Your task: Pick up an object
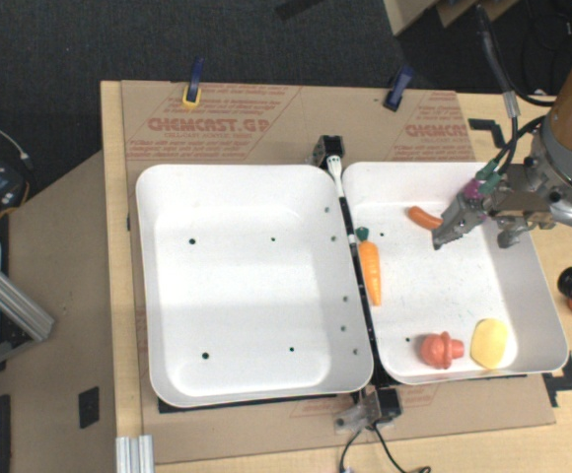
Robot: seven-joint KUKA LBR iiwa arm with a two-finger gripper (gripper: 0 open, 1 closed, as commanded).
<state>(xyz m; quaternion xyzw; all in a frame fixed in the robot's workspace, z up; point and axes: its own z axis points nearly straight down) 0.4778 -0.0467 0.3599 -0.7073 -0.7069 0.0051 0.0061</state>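
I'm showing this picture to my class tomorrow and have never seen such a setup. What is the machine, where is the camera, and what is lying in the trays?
One camera looks down at a slant on a bench. A grey robot arm reaches in from the right; its gripper hangs over the right white bin, with nothing visibly held. That bin contains a carrot, a small orange sausage-like piece, a red toy and a yellow lemon-like toy. The left white bin sits beside it, both on cardboard.
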